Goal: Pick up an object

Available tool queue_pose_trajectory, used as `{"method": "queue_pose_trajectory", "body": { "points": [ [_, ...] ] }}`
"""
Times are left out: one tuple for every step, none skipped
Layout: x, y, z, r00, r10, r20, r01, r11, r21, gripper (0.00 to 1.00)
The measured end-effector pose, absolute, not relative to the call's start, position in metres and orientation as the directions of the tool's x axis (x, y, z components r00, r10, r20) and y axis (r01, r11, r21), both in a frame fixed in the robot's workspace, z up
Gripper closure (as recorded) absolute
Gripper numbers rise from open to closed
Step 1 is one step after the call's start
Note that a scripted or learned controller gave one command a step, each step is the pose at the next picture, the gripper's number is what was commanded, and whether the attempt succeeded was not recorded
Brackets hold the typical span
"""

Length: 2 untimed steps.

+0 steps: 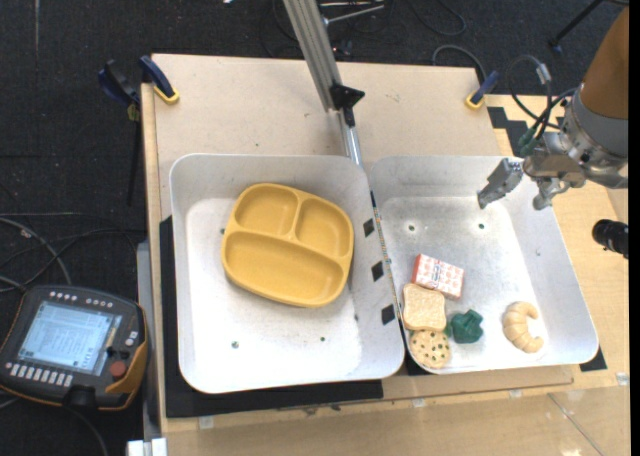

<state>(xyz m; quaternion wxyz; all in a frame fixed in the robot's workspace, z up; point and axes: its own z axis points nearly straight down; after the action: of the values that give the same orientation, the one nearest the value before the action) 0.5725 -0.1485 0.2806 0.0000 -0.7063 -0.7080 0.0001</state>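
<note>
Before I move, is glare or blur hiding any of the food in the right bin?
Camera view: even light, with only a soft sheen on the right bin floor; the cracker packet, toast, cookie, green piece and croissant read sharp with faint shadows. The end effector is slightly soft at its tips.

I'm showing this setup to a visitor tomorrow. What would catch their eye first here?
Probably the yellow divided plate, lying alone in the left bin. Next, the cluster of toy foods in the right bin's near corner: a pink-and-white box, a bread slice, a cookie, a green piece and a croissant. The gripper hovers over that bin's far right side, fingers open.
</note>
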Motion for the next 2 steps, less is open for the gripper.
{"method": "queue_pose_trajectory", "body": {
  "points": [
    [0.573,-0.148,0.281,-0.002,1.000,0.000,1.000,0.002,0.000,0.00],
    [0.569,-0.148,0.237,0.000,1.000,0.001,1.000,0.000,-0.005,0.00]
  ]
}}
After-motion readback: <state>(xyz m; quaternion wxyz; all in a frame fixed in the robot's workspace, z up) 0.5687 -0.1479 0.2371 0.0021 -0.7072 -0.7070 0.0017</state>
